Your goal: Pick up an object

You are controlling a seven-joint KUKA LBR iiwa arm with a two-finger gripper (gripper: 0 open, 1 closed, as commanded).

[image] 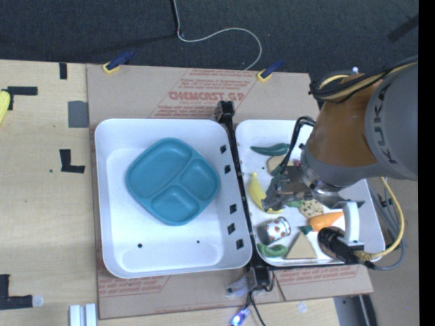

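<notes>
My gripper (279, 197) hangs low over the middle of the right bin (376, 231), under the grey arm with its orange band. Just left of it lies a yellow banana (256, 190). Below it sits a small silver and red can (275, 231). A speckled cookie (307, 206) and an orange carrot (326, 219) lie close on its right. A green pepper (269, 149) rests at the back of the bin. A tan wedge (303, 248) and a green piece (271, 250) lie at the front. I see nothing between the fingers.
The left bin (112, 182) holds a blue divided plate (173, 180). A black divider with clips runs between the two bins. The arm covers the right bin's back right part. Cardboard lies under both bins.
</notes>
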